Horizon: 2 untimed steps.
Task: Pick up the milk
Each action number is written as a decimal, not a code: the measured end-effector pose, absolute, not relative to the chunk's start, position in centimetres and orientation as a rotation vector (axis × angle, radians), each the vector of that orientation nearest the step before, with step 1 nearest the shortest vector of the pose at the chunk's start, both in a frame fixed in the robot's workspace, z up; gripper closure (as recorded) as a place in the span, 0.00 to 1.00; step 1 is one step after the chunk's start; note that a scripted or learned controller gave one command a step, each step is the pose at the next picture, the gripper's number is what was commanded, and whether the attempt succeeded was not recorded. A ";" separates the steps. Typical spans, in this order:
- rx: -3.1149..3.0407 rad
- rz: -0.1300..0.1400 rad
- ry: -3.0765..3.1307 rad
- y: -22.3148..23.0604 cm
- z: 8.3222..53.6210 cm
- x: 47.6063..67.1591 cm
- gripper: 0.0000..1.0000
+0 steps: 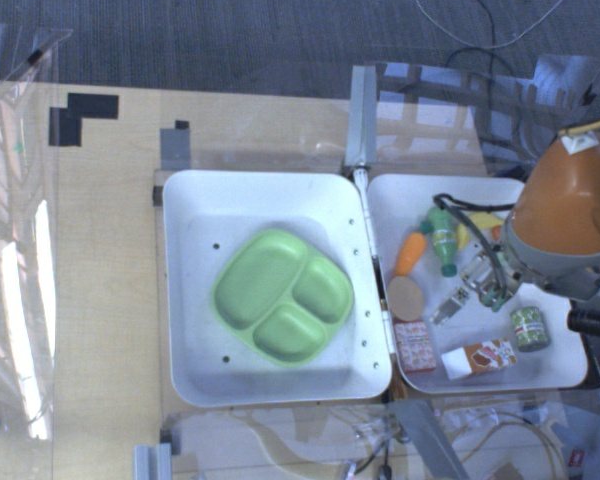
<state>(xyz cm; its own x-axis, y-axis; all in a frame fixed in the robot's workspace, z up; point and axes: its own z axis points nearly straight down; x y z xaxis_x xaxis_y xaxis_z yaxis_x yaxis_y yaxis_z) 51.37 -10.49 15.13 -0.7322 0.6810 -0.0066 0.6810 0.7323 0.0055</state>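
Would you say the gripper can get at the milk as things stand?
Probably yes. The milk lies on its side near the right bin's front edge, top uncovered, with the gripper just behind it. A can sits close by.

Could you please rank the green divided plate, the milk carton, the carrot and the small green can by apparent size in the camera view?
1. green divided plate
2. milk carton
3. carrot
4. small green can; close to the carrot, so unsure.

Arm [570, 208] cut off at right edge (hides right bin's [420, 380] far corner).
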 end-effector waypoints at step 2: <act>1.060 0.003 2.952 -12.0 14.2 49.5 0.00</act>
